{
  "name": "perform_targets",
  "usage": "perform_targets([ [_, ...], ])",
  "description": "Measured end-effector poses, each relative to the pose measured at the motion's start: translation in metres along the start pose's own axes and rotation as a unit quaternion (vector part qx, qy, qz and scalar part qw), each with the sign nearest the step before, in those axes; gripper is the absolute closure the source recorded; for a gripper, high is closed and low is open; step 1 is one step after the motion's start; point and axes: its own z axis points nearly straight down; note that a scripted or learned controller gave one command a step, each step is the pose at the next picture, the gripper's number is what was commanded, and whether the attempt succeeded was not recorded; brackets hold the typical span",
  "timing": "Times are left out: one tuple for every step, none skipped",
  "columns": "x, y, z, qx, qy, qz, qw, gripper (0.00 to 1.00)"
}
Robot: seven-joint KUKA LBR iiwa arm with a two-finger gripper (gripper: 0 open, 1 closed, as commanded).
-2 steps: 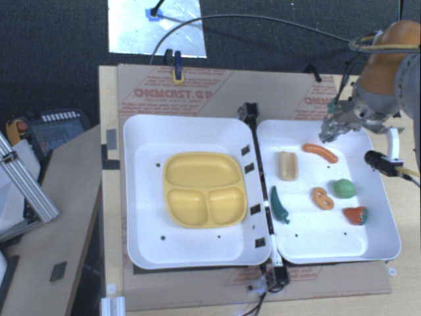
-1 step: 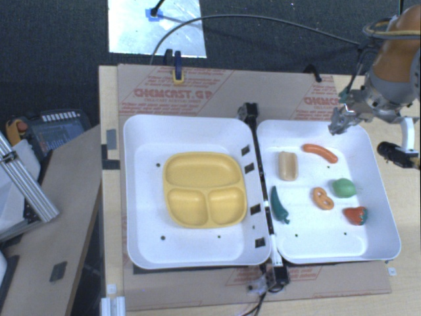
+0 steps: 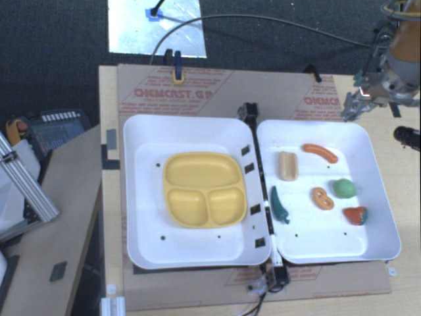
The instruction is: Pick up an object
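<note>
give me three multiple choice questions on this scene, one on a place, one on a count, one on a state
1. Where does the yellow three-compartment plastic tray lie?
A. in the left white bin
B. in the right white bin
C. on the bare bench

2. How many small toy food items lie in the right white bin?
A. three
B. six
C. nine

3. Where is the gripper relative to the items?
A. down among them
B. above the right bin's far right corner, apart from them
C. over the yellow tray

Answers:
1. A, the tray sits inside the left white bin.
2. B, there is a tan block, an orange-red sausage, a green ball, an orange pretzel, a red strawberry and a dark green pepper.
3. B, it hangs at the corner, touching none.
</note>
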Motion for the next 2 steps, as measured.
perform_targets([
  [0.047, -0.011, -0.007, 0.003, 0.002, -0.004, 1.0000, 1.00],
  [0.102, -0.024, 0.006, 0.004, 0.002, -0.004, 1.0000, 1.00],
])
